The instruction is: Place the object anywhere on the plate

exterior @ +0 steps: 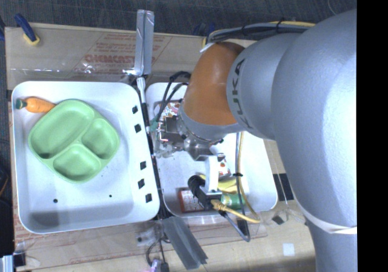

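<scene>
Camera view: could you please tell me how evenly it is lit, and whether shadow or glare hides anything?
In the camera view, light falls softly and evenly on the left bin, with a faint grey shadow by its near-left corner; the green plate and carrot look sharp; the arm covers and shades much of the right bin; the clear plastic sheet behind glints slightly.

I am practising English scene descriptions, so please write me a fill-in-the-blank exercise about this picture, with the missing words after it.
1. The plate has ____ compartments.
2. The plate's colour is ____.
3. The carrot lies in the ____ bin, the one with the plate.
4. The band on the arm is ____.

Missing words: three; green; left; orange.
</scene>
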You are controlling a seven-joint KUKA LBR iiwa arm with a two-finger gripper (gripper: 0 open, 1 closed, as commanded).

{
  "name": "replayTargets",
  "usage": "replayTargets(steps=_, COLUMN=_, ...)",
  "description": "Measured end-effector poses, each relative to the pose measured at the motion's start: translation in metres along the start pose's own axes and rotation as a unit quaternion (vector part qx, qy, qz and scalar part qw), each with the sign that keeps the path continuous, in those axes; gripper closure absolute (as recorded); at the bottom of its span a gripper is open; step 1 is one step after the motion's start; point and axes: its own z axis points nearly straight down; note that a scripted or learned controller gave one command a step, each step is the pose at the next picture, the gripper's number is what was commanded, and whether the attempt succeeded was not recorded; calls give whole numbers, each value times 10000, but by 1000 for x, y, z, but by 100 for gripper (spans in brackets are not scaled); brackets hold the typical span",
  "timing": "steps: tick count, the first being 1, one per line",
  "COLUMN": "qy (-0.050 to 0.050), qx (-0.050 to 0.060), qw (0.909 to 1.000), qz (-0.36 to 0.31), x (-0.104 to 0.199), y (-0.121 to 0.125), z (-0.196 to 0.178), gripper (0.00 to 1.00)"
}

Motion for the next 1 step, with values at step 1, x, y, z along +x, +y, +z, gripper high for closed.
replayTargets(steps=1, qy=4, qx=-9, qw=9994, qz=332, x=4, y=2, z=6, gripper=100)
